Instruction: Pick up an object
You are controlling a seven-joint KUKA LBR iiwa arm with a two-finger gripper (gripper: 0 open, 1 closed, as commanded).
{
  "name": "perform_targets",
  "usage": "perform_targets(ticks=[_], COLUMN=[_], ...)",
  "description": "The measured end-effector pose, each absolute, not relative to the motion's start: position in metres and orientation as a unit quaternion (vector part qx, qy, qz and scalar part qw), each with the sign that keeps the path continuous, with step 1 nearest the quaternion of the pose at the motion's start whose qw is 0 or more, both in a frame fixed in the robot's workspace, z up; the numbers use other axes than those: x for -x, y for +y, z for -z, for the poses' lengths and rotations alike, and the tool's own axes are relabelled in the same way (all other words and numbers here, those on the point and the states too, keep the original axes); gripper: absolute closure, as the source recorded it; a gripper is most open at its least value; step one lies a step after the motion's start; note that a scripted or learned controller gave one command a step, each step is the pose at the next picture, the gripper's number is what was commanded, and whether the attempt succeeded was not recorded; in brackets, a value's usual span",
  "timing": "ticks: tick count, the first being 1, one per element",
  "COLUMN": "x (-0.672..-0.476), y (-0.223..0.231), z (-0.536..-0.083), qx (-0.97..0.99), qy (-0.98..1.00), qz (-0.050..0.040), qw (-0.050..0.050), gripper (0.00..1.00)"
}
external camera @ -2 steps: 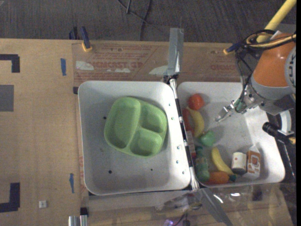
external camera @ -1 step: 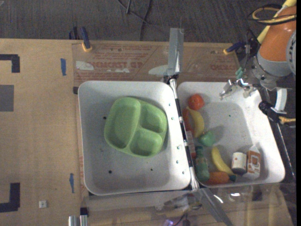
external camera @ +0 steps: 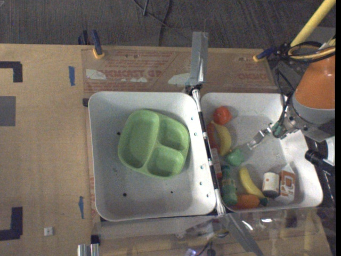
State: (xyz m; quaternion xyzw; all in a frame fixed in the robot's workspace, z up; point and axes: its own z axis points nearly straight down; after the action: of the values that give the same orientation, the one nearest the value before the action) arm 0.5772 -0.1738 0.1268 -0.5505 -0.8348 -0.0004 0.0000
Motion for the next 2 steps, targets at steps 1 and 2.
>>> perform_targets(ticks=[1, 2], x=[-0.582, -0.549], y=[-0.200, -0.191], z=[-0.143, -0.189], qx=[0.670, 0.646], qy=[-0.743, -0.763], qz=[0.0004, 0.0003], qw=[-0.002, 0.000], gripper=[0.00, 0.00])
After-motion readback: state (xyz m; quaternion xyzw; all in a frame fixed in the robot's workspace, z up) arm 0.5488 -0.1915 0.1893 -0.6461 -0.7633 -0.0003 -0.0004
